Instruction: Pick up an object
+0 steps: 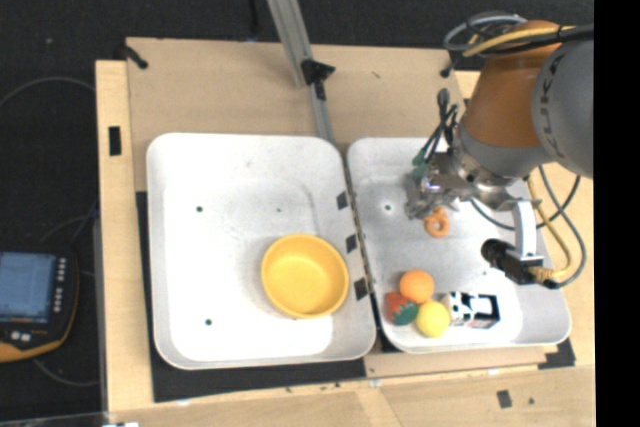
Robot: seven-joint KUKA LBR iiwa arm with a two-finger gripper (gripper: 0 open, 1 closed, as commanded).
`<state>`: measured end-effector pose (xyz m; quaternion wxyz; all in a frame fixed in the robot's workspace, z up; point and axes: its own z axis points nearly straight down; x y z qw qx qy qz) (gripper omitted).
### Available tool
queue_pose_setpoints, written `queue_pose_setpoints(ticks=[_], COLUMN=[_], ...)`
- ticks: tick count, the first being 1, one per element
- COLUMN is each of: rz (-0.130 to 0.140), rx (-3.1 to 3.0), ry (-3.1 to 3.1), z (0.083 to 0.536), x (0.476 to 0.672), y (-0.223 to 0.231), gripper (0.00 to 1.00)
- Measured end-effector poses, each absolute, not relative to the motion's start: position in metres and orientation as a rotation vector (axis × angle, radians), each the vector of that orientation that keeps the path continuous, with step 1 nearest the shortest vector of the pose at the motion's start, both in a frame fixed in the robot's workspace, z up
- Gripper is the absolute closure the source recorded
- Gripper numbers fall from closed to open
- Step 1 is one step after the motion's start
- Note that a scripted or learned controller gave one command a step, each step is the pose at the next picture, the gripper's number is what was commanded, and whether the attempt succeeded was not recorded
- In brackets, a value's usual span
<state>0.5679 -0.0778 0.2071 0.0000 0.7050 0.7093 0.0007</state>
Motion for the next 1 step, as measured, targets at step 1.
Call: queue_pose_setpoints(ticks=[1], rz=[0.007], rx=[2.212], ry=[2.229], z=[0.2254], x=[0.5663], y=[-0.0283], gripper=[1.0])
